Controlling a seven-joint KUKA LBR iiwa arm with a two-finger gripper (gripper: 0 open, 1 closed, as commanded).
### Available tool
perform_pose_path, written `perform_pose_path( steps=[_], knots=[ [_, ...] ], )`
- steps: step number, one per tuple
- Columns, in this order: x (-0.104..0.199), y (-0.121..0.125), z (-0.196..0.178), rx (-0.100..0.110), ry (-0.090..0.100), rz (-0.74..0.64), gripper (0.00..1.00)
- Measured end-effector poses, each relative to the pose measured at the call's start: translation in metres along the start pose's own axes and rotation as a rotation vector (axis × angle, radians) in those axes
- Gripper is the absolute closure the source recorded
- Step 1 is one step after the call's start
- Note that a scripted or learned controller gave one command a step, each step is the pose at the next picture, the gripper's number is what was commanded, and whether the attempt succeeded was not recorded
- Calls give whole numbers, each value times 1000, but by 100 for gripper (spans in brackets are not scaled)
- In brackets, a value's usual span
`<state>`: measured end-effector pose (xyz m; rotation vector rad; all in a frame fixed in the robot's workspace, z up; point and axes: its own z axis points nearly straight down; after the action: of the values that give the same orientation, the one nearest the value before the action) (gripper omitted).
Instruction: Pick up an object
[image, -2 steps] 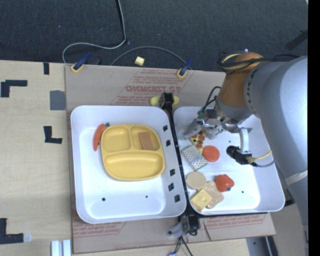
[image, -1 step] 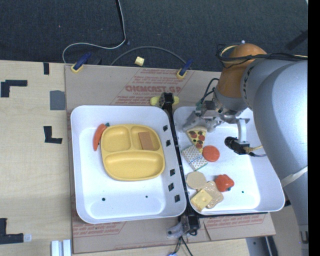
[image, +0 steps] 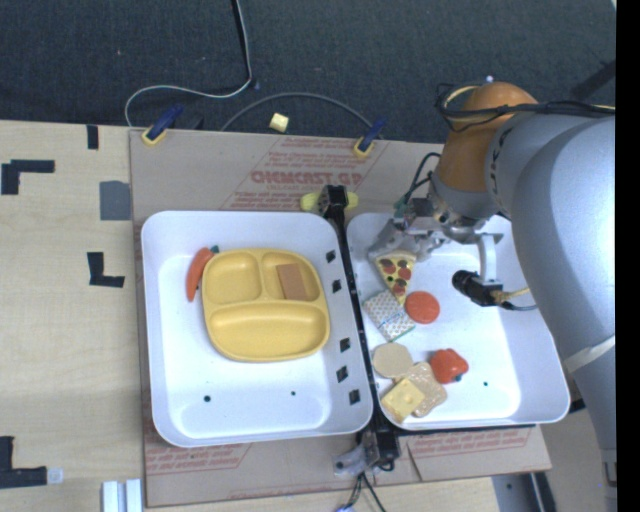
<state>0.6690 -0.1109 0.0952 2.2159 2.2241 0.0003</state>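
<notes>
The claw (image: 405, 237) hangs low over the back left corner of the right bin (image: 535, 395), and whether it is open or closed I cannot tell, because the wrist hides it from above. The nearest thing is the pizza slice (image: 396, 272), just in front of the claw and slightly toward the bin's middle; its long axis runs from back to front, with the point toward the front. So the coming move, as I judge it, is a short step forward and then down. Close to the slice lie a red disc (image: 422, 307) and a checked wafer (image: 388, 316) — both almost touching it, so the claw could push them. Further to the front lie a round cracker (image: 391, 359), a cheese block (image: 402, 400) and a small tomato (image: 449, 365). The divider (image: 345, 290) between the bins stands near on the left. In the left bin (image: 170, 400) a yellow tray (image: 265, 330) carries a brown piece (image: 295, 282), with a carrot (image: 197, 273) beside it — well apart from the claw.
</notes>
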Motion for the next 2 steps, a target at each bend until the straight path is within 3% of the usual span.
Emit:
perform_pose_path(
  steps=[1,2],
  knots=[
    [62,-48,-95,-1,4,-2,100],
    [107,-104,-103,5,3,-1,100]
  ],
)
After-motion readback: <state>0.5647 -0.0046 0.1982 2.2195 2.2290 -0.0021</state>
